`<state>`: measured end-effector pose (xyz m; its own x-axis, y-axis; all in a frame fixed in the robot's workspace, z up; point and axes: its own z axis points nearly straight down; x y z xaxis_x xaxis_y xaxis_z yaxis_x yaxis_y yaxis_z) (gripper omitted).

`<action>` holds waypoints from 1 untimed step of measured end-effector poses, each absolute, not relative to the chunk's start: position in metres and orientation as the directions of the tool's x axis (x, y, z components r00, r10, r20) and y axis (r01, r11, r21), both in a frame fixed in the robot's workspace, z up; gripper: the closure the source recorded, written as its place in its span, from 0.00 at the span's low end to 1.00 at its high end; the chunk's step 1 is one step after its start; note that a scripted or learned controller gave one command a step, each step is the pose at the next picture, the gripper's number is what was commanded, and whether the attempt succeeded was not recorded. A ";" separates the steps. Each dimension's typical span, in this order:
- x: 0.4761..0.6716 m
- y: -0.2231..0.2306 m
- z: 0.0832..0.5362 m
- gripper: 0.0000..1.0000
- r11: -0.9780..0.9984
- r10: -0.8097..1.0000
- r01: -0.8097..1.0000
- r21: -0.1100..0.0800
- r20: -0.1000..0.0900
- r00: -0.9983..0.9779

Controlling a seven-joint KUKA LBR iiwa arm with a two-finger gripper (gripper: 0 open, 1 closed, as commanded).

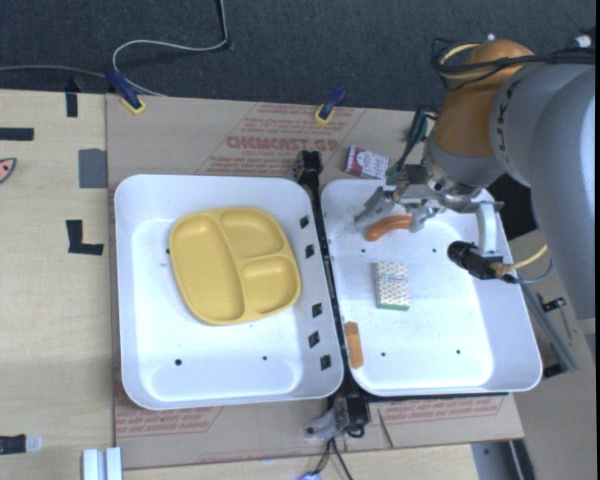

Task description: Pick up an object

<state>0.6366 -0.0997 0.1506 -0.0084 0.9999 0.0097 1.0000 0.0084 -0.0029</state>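
The arm (pixel 500 98) reaches over the right bin (pixel 500 363), its gripper (pixel 395 208) low at the bin's far left part with fingers spread apart, holding nothing. An orange sausage (pixel 388 228) lies just under and beside the fingers. A sponge (pixel 391 285) lies mid-bin; a carrot (pixel 354 344) near the left wall. A yellow plate (pixel 235 264) sits in the left bin (pixel 145 358).

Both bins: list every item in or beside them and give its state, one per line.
Yellow plate: lying flat in the left bin, compartments bare.
Orange sausage: lying in the right bin, just under the gripper.
Sponge: flat on the right bin's floor, apart from the gripper.
Carrot piece: lying at the right bin's left edge.
Small packet: on the cardboard behind the bins.
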 end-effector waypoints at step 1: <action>0.637 -0.099 0.160 1.00 0.010 1.000 1.000 -0.004 0.012 -0.010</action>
<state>0.6367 -0.0985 0.1598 -0.0097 0.9999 0.0122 0.9999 0.0098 -0.0036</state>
